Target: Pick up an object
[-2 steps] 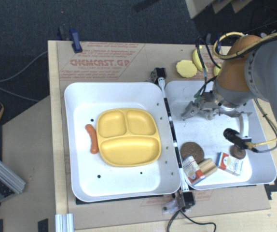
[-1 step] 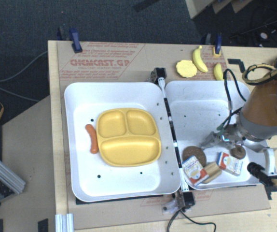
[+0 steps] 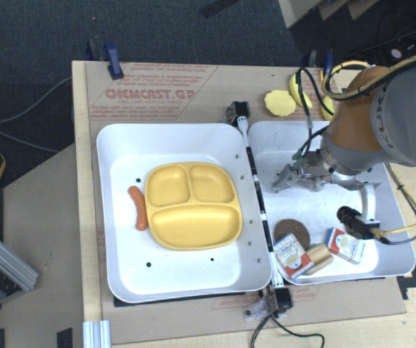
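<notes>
The cardboard-topped bench (image 3: pixel 157 93) carries 2 white bins side by side. In the left bin (image 3: pixel 121 158), an orange-red sausage (image 3: pixel 139 207) lies lengthwise near the left wall, just beside the left rim of a yellow plate (image 3: pixel 191 205). I cannot tell whether the sausage and plate touch. The plate sits in the middle of that bin and has 3 compartments, 2 small ones on the far side and 1 long one on the near side, all bare. On the bench past the far edge of the right bin rests a yellow lump (image 3: pixel 280 102). In the right bin (image 3: pixel 273 147), the objects to pick from are gathered along the near edge. A brown disc (image 3: pixel 293 232) lies flat close to the left wall. Just nearer is the first carton (image 3: pixel 292 254), in the near left corner and overlapping the disc's edge. A tan block (image 3: pixel 318 258) leans against the right side of that carton. The second carton (image 3: pixel 347 245) lies a little farther right, near the block. The gripper (image 3: pixel 298 177) hangs over the bare middle of the right bin, apart from the disc and cartons, pointing toward the left wall. Whether it is spread or closed I cannot tell from this angle. The arm (image 3: pixel 367 122) reaches in over the bin's far right corner.
</notes>
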Controlling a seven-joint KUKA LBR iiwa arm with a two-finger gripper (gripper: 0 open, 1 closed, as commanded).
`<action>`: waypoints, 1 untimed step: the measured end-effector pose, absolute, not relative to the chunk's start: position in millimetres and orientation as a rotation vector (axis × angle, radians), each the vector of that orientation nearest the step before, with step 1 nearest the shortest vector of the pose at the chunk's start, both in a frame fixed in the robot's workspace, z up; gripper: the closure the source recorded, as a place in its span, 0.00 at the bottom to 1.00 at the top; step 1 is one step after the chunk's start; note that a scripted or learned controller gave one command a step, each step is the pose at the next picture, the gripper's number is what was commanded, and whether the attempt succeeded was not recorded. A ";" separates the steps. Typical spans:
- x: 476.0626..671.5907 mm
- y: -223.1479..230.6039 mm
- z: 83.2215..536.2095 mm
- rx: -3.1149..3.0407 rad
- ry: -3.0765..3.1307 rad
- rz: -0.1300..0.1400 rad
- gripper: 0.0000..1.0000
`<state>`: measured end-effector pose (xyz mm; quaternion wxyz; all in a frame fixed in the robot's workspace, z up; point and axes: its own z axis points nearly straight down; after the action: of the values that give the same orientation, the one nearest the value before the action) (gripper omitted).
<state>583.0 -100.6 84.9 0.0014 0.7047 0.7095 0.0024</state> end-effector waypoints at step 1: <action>483.5 -111.5 84.1 2.232 2.221 -0.007 0.00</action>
<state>483.5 -111.5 84.1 -0.0038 0.7088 0.7054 -0.0021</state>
